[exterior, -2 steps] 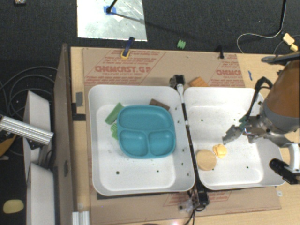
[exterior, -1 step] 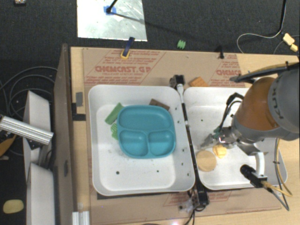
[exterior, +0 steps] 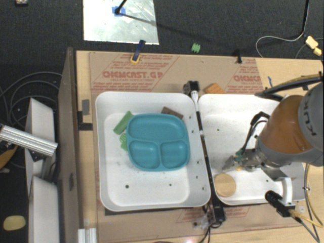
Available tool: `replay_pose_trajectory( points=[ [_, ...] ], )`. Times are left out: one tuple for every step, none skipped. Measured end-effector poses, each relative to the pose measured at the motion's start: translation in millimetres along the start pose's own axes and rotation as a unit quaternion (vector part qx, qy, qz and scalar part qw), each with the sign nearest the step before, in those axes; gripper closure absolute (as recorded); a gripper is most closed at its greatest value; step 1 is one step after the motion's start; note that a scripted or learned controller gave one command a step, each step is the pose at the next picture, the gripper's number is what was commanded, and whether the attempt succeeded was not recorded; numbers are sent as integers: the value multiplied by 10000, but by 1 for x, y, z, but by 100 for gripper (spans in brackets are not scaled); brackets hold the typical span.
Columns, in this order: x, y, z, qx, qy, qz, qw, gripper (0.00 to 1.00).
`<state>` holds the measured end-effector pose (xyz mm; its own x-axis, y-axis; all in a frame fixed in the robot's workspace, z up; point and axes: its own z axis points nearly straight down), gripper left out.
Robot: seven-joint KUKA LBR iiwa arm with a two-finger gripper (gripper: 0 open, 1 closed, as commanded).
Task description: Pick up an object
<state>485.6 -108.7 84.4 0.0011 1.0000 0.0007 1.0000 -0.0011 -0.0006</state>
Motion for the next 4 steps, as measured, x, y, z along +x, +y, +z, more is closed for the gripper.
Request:
replay_pose_trajectory(
  points=[
    [-47, 63, -1, -42, -26, -18, 10000, 0],
    [-67, 186, -3, -75, -25, -44, 10000, 0],
    [-56, 142, -82, -35, -10, -12, 10000, 0],
    [-25, 72, -86, 16, 7, -11, 10000, 0]
  ],
)
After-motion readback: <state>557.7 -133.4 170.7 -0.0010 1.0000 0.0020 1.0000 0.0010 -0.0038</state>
